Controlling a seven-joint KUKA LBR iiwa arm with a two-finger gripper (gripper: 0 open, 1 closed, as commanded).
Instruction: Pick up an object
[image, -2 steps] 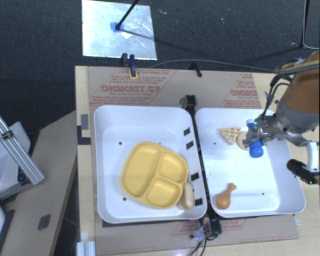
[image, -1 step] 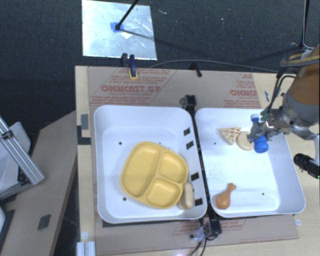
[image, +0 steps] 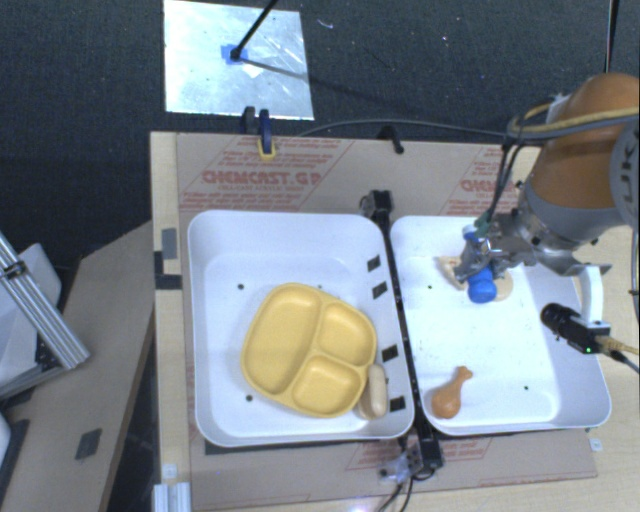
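orange drumstick toy (image: 449, 392) lies low in the right bin (image: 520, 340), likely light, rigid, slick; grip its thin neck. gripper (image: 480, 262), upper right, sits over a blue piece (image: 482, 288); whether it clasps anything, cannot tell.

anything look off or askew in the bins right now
Mostly tidy. The yellow tray sits turned at an angle to the left bin, and a small tan piece is wedged between its corner and the bin wall. In the right bin, the orange drumstick lies tilted.
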